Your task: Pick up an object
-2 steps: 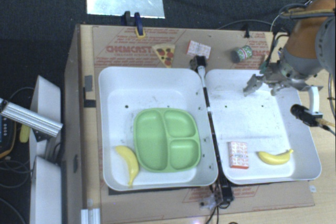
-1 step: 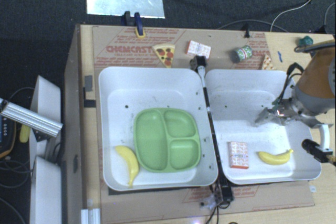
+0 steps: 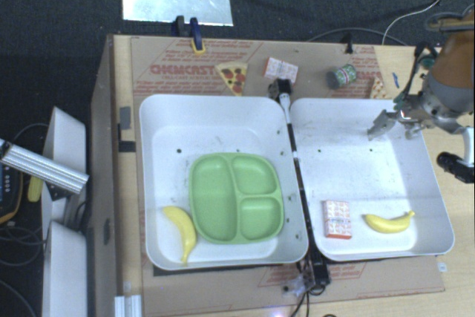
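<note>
Yellow and probably light, smooth plastic, the banana at the lower right of the frame, in the right bin, looks best pinched across its curved middle, while the gripper, seemingly spread and empty, hangs at the right.

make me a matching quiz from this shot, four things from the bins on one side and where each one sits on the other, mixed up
Things:
1. green divided plate
2. small red and white box
3. banana beside the plate
4. gripper

Places:
a. right bin, near front edge, left of the other banana
b. over the right bin's back right part
c. middle of the left bin
d. left bin, front left corner

Pairs: 1-c, 2-a, 3-d, 4-b
</note>
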`<state>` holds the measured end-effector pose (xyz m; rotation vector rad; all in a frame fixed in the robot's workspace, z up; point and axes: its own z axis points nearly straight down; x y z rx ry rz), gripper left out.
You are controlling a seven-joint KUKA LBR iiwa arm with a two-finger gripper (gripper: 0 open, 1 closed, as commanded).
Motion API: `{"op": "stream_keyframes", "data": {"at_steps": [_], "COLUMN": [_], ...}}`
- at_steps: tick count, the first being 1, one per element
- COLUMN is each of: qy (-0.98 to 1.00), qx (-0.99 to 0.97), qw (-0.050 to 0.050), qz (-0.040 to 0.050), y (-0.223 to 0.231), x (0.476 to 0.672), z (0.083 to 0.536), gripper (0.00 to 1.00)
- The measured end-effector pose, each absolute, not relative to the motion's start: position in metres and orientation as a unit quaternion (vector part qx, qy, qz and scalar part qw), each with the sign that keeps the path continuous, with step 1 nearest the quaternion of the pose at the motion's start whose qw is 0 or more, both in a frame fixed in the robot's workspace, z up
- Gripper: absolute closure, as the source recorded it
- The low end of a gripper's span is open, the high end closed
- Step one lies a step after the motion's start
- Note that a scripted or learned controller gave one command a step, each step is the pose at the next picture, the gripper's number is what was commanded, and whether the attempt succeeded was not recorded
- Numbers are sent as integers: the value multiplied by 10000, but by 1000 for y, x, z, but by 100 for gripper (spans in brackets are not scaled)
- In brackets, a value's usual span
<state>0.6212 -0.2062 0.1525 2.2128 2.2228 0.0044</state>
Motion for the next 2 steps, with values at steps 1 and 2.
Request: {"op": "stream_keyframes", "data": {"at_steps": [1,2], "qy": [7077,7087], "qx": [7066,7055], "qw": [3,14], "qz": [1,20], "y": [-207,-117], "x": [566,541], "z": [84,170], "gripper": [0,0]}}
